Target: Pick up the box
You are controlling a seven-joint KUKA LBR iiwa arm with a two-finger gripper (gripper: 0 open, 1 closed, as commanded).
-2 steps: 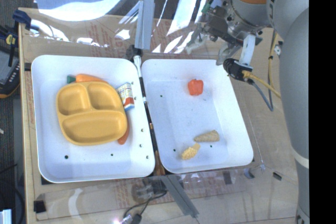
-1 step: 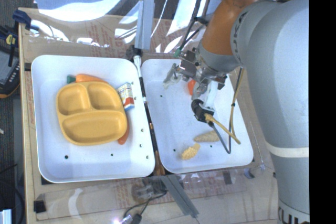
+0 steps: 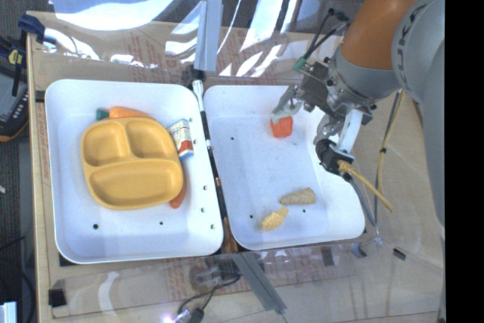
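Over right bin [image 3: 333, 227], fingers [image 3: 286, 107] grasping orange block [image 3: 281, 126]; box [image 3: 181, 138] lies in left bin [image 3: 68, 223] beside yellow tray [image 3: 132, 163].

Bins [image 3: 249, 185]: smooth white plastic, faint sheen.
Divided plate [image 3: 132, 163]: glossy yellow plastic.
Box [image 3: 181, 138]: printed card, slightly shiny.
Arm [image 3: 393, 19]: smooth orange and grey shell.
Bench [image 3: 136, 287]: pale wood.

one fixed camera above bench [image 3: 113, 285], slanted down, both bins
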